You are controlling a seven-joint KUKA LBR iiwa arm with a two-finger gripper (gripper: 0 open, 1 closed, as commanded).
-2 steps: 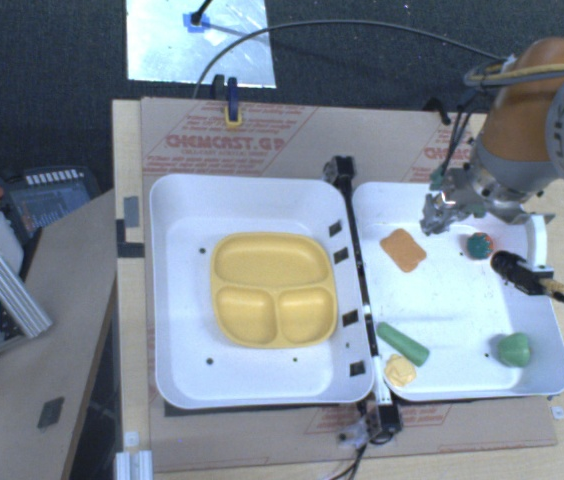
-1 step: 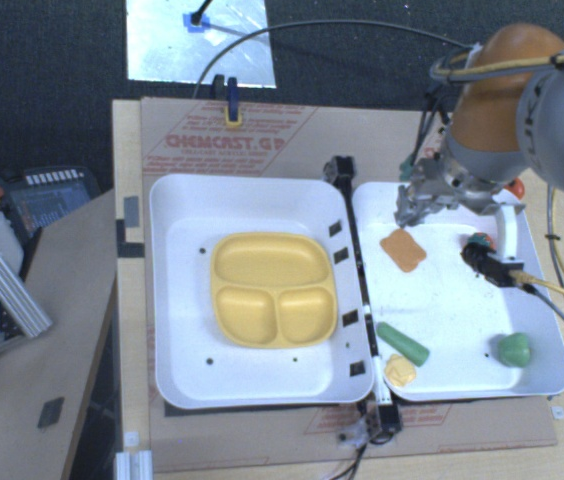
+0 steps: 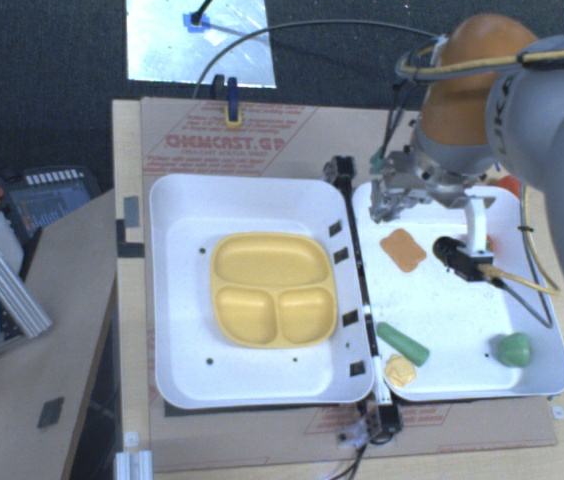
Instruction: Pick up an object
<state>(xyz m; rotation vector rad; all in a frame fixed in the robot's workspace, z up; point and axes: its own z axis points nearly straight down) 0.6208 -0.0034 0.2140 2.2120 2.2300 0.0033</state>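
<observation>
Camera view: the gripper [image 3: 390, 206] is seen over the far left corner of the right bin [image 3: 452, 313]; whether it is open or closed cannot be told. The orange flat piece [image 3: 403, 250] lies just nearside of it, not touched, its long axis slanted. A short nearward shift is judged necessary.

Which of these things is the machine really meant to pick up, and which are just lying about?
Likely for the job:
hand, over the right bin
in that bin: orange slab, green stick, yellow lump, green ball

Probably just lying about:
yellow tray in the left bin
foil sheet
handset beside the bench
</observation>
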